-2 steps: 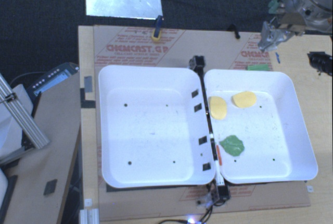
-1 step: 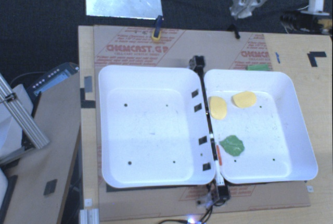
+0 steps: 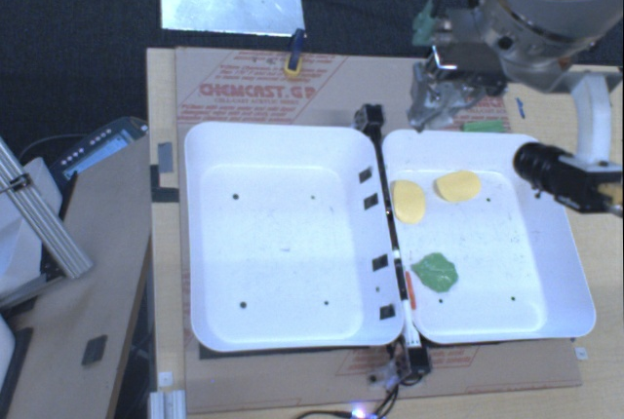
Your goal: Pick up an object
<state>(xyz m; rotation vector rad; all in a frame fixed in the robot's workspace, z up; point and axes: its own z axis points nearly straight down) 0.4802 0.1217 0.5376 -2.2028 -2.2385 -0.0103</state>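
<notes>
Green lump (image 3: 435,271) sits farthest below the jaws in the right bin (image 3: 556,310); 2 yellow pieces (image 3: 409,202) (image 3: 457,185) lie closer beneath. I judge this the approach step: the gripper (image 3: 436,102) hangs above the bin's far rim, carrying nothing, jaw spacing impossible to tell. Next: descend onto 1 piece. Cardboard (image 3: 258,88) reads "CHEMCAST GP".

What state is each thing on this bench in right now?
Gripper: raised over the right bin's far rim, holding nothing visible.
Right bin: holds three items.
Yellow piece: lying flat near the divider.
Second yellow piece: lying flat, just apart from the first.
Green piece: lying crumpled, untouched.
Left bin: sits beside the right bin.
</notes>
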